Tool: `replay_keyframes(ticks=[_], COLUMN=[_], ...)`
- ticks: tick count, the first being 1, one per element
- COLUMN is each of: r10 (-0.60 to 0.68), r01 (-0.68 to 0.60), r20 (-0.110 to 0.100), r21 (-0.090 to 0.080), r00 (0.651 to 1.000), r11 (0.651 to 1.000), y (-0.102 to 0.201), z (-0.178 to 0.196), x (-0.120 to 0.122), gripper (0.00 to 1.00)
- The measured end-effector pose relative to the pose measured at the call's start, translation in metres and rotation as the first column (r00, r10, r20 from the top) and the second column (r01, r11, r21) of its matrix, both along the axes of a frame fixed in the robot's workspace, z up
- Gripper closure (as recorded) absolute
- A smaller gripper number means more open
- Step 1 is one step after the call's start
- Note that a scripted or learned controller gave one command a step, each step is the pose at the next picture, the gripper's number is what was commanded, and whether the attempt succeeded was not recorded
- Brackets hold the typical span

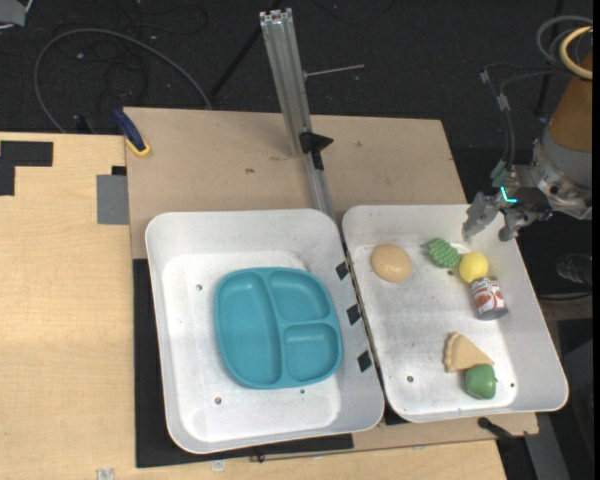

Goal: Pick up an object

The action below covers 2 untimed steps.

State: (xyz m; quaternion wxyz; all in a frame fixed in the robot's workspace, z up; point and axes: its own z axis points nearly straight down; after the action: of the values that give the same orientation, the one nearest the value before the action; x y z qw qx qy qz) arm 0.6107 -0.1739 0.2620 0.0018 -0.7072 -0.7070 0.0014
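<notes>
The gripper hangs over the far right corner of the right bin, its two fingers spread apart with nothing between them. The grey arm with its orange band rises behind it toward the right.

Nearest the gripper, just inside that far right corner, lie a small green ridged piece and a yellow lemon — the two touch, the lemon on the side toward the bin's right edge. Just beside the lemon, along the right edge, a small can lies tilted on its side, red and white on its label with a silver end. Toward the bin's left edge, level with the lemon, sits a pale tan round thing, like a bread roll. Near the bin's near right corner a tan wedge touches a green rounded thing.

That makes six loose things in the right bin, one of each kind.

The left bin holds one teal tray with three compartments, lying flat at its middle. There are two bins, side by side, their inner edges meeting.
</notes>
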Motion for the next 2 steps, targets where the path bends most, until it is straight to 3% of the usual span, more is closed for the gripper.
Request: replay_keyframes(ticks=[1, 2], r10=[0.0, 0.003], r01=[0.0, -0.003], r20=[0.003, -0.003], r21=[-0.001, 0.001], r00=[1.0, 1.0], r11=[1.0, 1.0], y=[0.0, 0.004], z=[0.002, -0.057], x=[0.001, 0.009], gripper=[0.0, 0.0])
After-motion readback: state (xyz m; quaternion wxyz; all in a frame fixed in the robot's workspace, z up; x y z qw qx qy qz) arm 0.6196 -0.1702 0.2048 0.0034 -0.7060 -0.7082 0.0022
